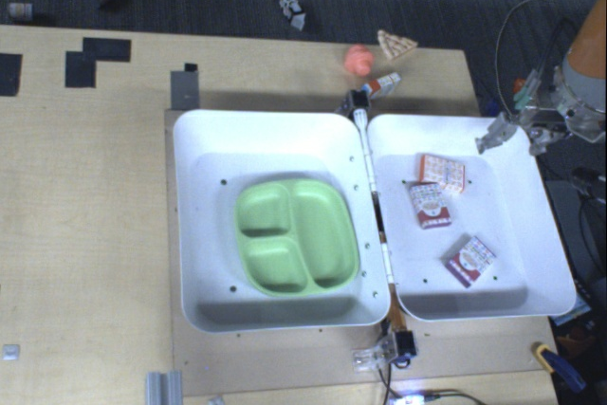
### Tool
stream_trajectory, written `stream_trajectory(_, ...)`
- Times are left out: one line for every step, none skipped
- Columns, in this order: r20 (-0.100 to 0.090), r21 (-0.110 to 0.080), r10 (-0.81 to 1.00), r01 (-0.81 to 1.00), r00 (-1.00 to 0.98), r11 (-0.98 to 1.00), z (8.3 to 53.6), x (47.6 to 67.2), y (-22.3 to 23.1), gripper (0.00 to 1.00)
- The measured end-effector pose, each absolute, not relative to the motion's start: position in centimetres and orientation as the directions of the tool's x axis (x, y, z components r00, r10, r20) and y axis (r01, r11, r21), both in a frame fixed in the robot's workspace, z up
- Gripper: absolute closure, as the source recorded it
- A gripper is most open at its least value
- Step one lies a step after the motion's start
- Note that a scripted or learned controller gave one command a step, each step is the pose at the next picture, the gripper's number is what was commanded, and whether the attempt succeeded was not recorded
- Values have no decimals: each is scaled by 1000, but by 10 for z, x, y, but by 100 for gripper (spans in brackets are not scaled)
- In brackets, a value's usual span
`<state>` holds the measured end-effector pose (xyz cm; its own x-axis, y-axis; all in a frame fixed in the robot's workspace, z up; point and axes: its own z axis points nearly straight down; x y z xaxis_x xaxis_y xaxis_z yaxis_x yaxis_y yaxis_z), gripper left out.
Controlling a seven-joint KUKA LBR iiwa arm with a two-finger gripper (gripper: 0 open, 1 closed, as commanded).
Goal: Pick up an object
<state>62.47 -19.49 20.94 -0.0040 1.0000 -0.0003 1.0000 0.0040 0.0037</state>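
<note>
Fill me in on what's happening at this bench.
A robot arm is set to pick up an object from two white bins. Its gripper sits at the far right edge of the right bin, above the floor, with nothing between its fingers. Three small packets lie in that bin: one at the top, one just below it, one lower down. The left bin holds a green tray.

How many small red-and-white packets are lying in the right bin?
3, all in the right bin: one packet near the back, a second packet just in front of it, touching or overlapping, and a third packet apart, nearer the front.
</note>
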Motion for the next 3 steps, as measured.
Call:
stream_trajectory(-3,12,1000,1000,-5,5,99,624,-180,0)
stream_trajectory(-1,6,1000,1000,-3,3,86,551,-140,0)
stream_trajectory(-6,15,1000,1000,1,-1,88,490,-115,0)
